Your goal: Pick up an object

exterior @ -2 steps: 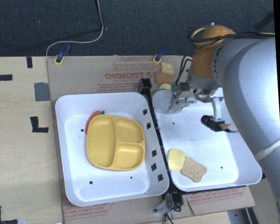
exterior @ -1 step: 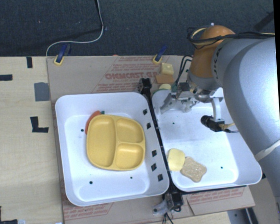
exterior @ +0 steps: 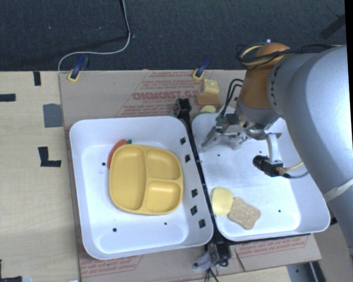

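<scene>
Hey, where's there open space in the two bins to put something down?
Right bin: bare floor mid-bin, between the gripper at the far end and the yellow piece and toast near the front. Left bin: crowded; the yellow divided plate leaves a bare strip along the front.

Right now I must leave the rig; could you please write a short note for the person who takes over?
Gripper: low at the far left corner of the right bin; nothing is seen between its fingers.
Right bin: a pale yellow round piece and a tan slice of bread lie touching near the front left.
Left bin: a yellow divided plate, with something red-orange peeking out behind it.
Done: nothing picked up yet.
Left: grasp one object and lift it; the two pieces in the right bin look nearest.
</scene>
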You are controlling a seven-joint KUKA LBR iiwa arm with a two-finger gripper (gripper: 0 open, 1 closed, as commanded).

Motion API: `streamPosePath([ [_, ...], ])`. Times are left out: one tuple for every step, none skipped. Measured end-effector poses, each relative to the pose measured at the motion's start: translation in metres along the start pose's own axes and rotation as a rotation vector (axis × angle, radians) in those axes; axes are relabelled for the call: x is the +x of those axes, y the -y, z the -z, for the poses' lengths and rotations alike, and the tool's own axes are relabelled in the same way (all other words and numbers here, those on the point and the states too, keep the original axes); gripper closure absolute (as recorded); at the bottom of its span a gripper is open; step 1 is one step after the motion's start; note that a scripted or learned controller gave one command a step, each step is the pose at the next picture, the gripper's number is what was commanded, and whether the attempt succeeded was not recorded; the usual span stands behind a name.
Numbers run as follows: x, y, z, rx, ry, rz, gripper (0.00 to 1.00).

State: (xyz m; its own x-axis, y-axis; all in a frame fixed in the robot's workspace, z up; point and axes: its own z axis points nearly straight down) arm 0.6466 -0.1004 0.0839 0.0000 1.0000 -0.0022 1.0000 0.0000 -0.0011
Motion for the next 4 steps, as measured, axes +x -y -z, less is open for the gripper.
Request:
streamPosePath([
  [0.005, -0.021, 0.0, 0.007, 0.002, 0.003, 0.0],
  [-0.086, -0.01, 0.066, -0.005, 0.002, -0.005, 0.0],
  [0.016, 0.168, 0.101, 0.009, -0.008, 0.003, 0.0],
  [0.0, 0.163, -0.003, -0.003, 0.0, -0.002, 0.0],
])
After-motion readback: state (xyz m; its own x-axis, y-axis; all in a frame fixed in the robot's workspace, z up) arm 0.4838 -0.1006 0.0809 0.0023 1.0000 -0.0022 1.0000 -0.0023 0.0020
